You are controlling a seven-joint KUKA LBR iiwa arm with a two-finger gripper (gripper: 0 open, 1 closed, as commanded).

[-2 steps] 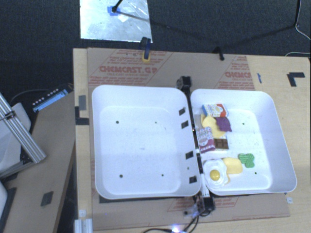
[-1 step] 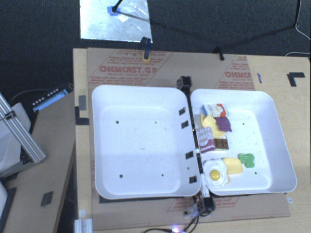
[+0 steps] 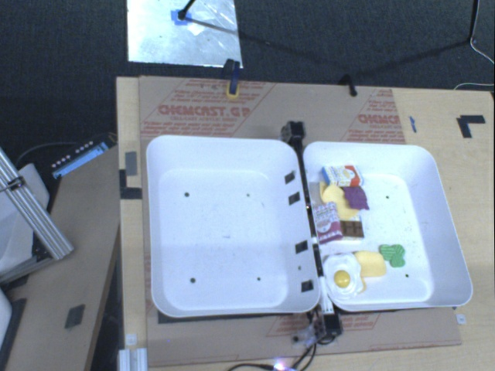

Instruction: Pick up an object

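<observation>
Small toys crowd the left side of the right bin (image 3: pixel 433 207), overlapping and hard to separate: a fried egg (image 3: pixel 343 276), purple piece (image 3: pixel 356 198), green piece (image 3: pixel 393 254). End effector state: cannot tell. Left bin (image 3: pixel 224 230) sits alongside.

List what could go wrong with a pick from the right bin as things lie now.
The items sit packed along the right bin's left side, so closing on the purple piece may catch the yellow piece beside it. The fried egg lies flat near the wall, where fingers might slide over it or hit the rim.
</observation>
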